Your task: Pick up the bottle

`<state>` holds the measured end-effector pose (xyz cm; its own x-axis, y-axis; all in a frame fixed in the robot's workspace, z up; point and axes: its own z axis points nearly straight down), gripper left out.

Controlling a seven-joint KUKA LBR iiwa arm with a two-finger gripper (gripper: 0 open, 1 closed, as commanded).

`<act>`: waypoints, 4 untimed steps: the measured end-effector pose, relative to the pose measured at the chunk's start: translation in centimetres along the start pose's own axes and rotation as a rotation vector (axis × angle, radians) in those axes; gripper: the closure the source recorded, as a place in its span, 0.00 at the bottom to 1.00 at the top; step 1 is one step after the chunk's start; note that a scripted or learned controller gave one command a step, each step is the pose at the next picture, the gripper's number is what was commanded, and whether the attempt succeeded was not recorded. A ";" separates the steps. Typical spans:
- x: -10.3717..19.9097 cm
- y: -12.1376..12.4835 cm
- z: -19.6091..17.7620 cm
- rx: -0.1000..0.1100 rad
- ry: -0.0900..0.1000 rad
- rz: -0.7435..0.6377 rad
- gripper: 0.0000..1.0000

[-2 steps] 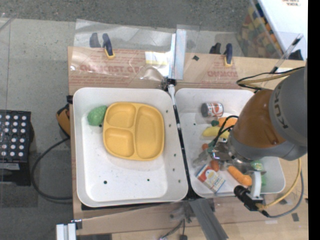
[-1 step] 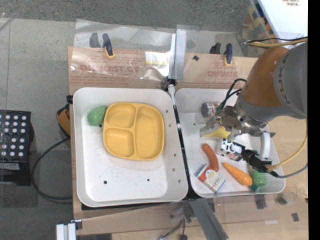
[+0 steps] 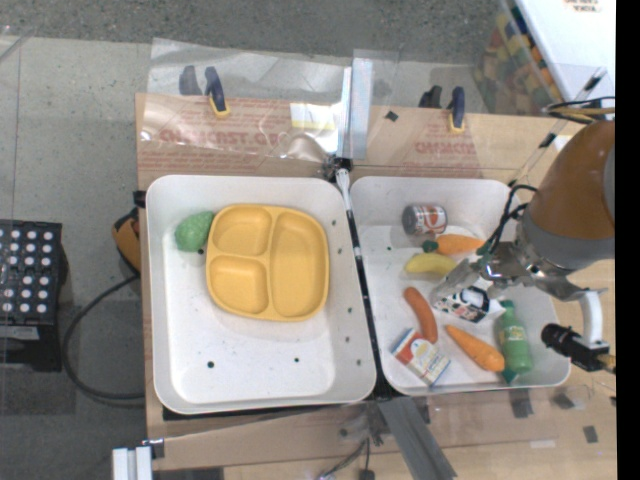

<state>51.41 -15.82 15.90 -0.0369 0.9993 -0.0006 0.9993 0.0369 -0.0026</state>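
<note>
Gripper (image 3: 470, 286) hovers left of the green bottle (image 3: 514, 340) (jaw state unclear); it should shift right, near side, and straddle it

**Surfaces in front of you**

Your green bottle (image 3: 514, 340) looks like glossy plastic with a paper label. The yellow divided plate (image 3: 268, 261) reads as smooth, matt plastic. Both white bins (image 3: 250, 368) have a smooth, slightly shiny finish. The can (image 3: 424, 218) shows bright metal ends. Behind the bins, clear plastic sheeting (image 3: 250, 133) lies crinkled and glossy over brown board.
</note>
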 end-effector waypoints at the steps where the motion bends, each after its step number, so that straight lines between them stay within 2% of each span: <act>1: -6.2 -3.3 2.2 0.000 0.000 -0.114 0.00; 2: -4.8 -3.7 6.6 -0.003 -0.002 -0.048 0.00; 3: -4.8 -3.7 5.7 -0.005 -0.001 -0.045 1.00; 4: 1.4 -3.5 -2.6 0.000 0.000 0.040 1.00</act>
